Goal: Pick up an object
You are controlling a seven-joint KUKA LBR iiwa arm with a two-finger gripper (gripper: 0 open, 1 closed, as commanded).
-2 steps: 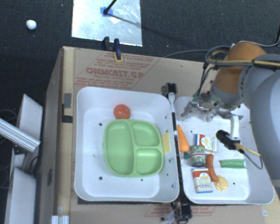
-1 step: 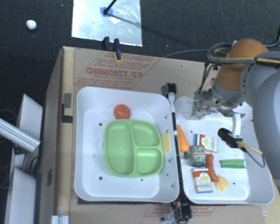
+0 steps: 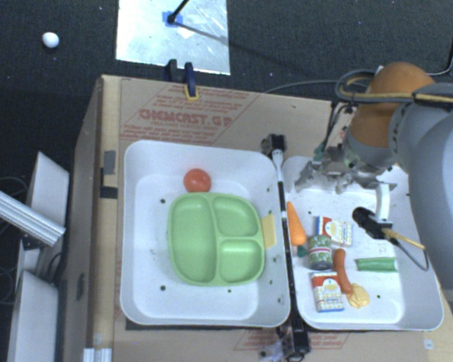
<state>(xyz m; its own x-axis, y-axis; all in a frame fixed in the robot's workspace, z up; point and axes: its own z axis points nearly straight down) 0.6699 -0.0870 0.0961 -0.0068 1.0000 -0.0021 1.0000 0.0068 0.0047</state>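
Cardboard-topped surface (image 3: 185,114) on dark floor; tool (image 3: 338,176), state unclear, over right bin (image 3: 423,305); carrot (image 3: 295,224), can (image 3: 320,252) just below; green tray (image 3: 210,237) far left.

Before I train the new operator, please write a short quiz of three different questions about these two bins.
1. True or false: the green divided plate lies in the left bin.
2. Which item touches that plate's far edge? A) red tomato B) carrot C) green can
3. Fill in: the carrot lies along the ___ edge of the right bin.

Key: 1 true; 2 A; 3 left.
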